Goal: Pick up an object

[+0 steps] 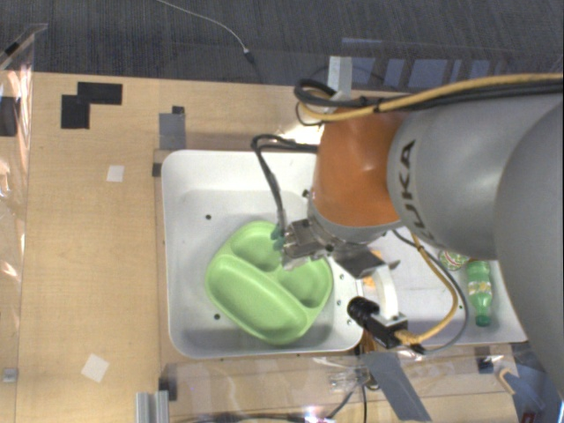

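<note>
Pick not yet done, as far as can be judged: green dish lying flat on the floor of the left white bin, toward its lower middle, not lifted. Divided into compartments, with a ridge across the middle; tilted a little in the view, its near end toward the bin's lower wall. Resting on the bin, with no sign of it hanging from anything.

Gripper down low over the dish's upper right part, right at its rim or just above; touching or not, impossible to say from this angle. State of the claw: cannot tell, hidden under the wrist housing and the orange band. So no claim of a hold. Left to do, by this reckoning: close on the rim, raise the dish clear of the bin.

Arm reaching in from the right, big grey link crossing above the right bin, wrist pointing steeply downward into the left bin. Black cable looping from the wrist over the bin's back wall; yellow hose running along the top of the arm. Small green bottle in the right bin, partly covered by the arm, well apart from the gripper.

Rim of the dish thin and sloped: likely a slippery thing to pinch.
</note>
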You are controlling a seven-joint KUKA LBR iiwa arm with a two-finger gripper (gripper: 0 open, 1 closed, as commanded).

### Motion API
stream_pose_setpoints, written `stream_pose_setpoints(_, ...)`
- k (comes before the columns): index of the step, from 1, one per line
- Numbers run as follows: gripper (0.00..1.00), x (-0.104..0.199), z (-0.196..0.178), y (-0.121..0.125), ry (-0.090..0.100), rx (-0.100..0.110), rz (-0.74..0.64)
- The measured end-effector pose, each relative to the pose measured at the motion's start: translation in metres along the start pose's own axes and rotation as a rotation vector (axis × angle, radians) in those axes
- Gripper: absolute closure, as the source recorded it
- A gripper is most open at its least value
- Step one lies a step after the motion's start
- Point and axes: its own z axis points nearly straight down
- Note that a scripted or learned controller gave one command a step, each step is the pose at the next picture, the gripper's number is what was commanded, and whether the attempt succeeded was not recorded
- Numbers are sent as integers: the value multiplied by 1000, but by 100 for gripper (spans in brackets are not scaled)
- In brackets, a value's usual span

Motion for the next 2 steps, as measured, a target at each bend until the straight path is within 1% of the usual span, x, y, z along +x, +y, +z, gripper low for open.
stream_pose_setpoints(1,100,15,113,5,0,-4,-586)
stream_pose_setpoints(2,100,81,26,35,2,-7,-240)
